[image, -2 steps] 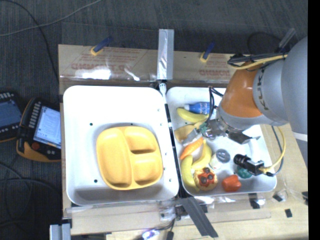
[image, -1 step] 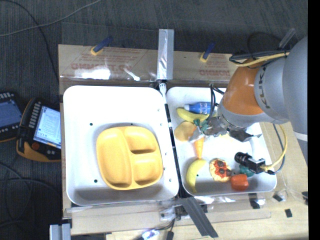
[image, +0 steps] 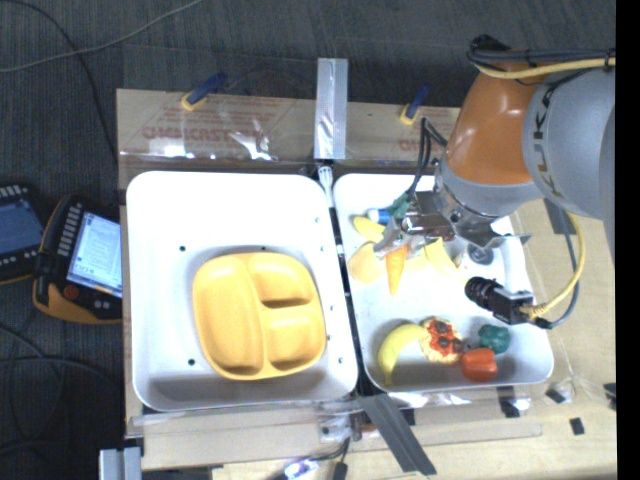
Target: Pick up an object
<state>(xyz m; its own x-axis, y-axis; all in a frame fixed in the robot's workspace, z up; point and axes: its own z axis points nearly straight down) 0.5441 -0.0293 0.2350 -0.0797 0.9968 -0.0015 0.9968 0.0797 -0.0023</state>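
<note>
My gripper (image: 418, 226) hangs over the upper middle of the right bin (image: 535, 368), below the arm's orange band. Just under and left of it lies an orange carrot-shaped piece (image: 395, 268), with yellow pieces (image: 362, 265) beside it and another yellow piece (image: 440, 256) to its right. I cannot make out whether the carrot touches the gripper. A yellow banana (image: 393, 348), a small pizza-like toy (image: 438, 336), a green piece (image: 494, 338) and a red piece (image: 478, 364) lie along the bin's near side.
A yellow divided plate (image: 260, 313) sits in the left bin (image: 160, 218). A black fitting on a yellow cable (image: 495, 298) hangs over the right bin's right side. A handheld pendant (image: 80, 258) lies on the floor at the left.
</note>
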